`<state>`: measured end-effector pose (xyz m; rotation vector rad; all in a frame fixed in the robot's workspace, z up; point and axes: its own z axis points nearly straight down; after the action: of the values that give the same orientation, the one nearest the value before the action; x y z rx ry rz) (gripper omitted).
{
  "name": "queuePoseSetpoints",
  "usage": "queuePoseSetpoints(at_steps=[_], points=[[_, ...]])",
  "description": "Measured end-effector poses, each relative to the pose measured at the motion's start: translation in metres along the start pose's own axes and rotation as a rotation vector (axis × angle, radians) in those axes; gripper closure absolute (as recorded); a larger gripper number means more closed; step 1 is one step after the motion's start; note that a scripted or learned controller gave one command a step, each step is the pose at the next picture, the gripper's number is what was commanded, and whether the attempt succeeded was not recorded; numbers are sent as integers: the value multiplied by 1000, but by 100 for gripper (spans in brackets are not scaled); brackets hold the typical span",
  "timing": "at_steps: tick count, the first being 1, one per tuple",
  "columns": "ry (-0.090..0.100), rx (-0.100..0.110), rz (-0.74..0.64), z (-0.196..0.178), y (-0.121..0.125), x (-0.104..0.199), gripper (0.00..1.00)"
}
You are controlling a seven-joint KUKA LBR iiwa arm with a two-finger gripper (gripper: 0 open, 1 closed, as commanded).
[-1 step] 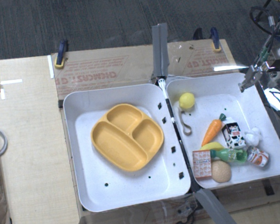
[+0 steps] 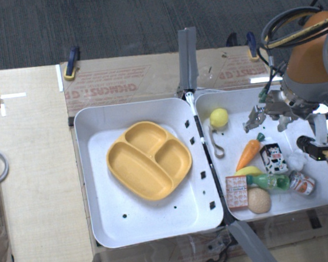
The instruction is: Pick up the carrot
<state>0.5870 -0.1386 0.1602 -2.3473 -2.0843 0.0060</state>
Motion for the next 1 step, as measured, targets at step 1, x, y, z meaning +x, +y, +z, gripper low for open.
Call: queuePoseSetpoints(at_steps=[1], points=[[0,-2,-124,69,-3,29,0]])
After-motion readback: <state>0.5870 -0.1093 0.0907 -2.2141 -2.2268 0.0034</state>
